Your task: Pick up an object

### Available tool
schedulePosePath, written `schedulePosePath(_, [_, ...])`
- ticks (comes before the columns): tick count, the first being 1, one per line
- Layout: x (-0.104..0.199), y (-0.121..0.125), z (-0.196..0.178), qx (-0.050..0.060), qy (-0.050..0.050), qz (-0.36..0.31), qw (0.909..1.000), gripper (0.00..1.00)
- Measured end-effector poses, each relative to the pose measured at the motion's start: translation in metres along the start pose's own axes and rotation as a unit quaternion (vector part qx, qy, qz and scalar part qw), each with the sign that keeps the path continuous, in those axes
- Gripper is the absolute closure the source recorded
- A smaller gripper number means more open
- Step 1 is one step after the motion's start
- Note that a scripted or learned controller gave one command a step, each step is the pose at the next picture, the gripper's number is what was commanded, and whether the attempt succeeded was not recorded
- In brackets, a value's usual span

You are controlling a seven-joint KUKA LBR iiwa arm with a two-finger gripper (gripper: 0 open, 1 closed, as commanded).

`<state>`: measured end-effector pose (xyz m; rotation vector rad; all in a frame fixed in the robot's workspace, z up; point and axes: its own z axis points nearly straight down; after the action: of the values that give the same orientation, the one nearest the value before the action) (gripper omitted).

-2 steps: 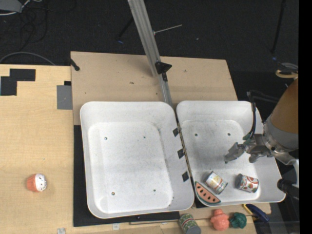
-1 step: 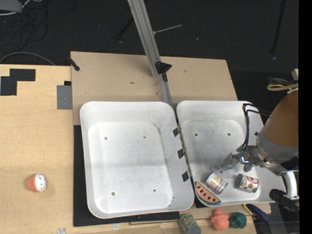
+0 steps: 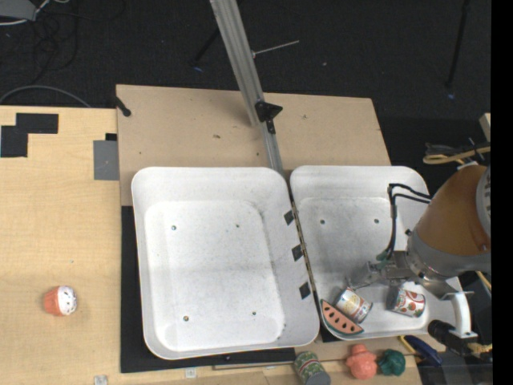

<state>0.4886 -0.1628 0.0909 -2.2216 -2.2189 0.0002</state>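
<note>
Camera view: tool [image 3: 383, 273], grip state unclear, hangs just above the small can [image 3: 352, 304] in the right bin [image 3: 345, 191]

Gripper [image 3: 390, 281] partly hidden under arm [image 3: 453, 215], green can [image 3: 309, 368] cut by bottom edge

Three objects are located in the right bin [image 3: 337, 184], near its front edge: a small can [image 3: 352, 304] lying tilted, a watermelon slice [image 3: 340, 318] just beside it, and a red-and-white cup [image 3: 408, 301] on its side.
</note>
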Motion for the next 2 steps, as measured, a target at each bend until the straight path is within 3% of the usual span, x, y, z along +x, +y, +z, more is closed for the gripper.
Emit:
schedulePosePath(1, [-0.001,0.0,-0.011,0.001,0.001,0.002,1.0,1.0])
schedulePosePath(2, [-0.004,0.006,-0.055,-0.001,-0.001,-0.001,1.0,1.0])
